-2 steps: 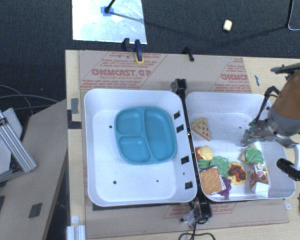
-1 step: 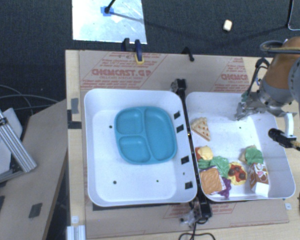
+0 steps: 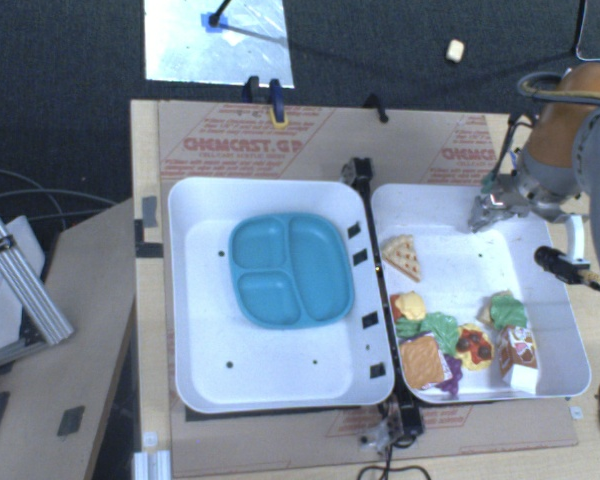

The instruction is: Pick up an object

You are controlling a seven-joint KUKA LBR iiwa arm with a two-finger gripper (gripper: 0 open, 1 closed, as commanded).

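The gripper (image 3: 487, 211) sits over the far right corner of the right bin (image 3: 450, 243), up by the back wall. Honestly can't tell how far apart the fingers are, it's too small and blurry, and nothing visible sits between them. The toy food is all near the front: pizza slice (image 3: 403, 256), sandwich (image 3: 423, 361), green lettuce piece (image 3: 440, 326), small carton (image 3: 519, 356). Left bin (image 3: 195, 238) holds a blue divided plate (image 3: 288, 269).
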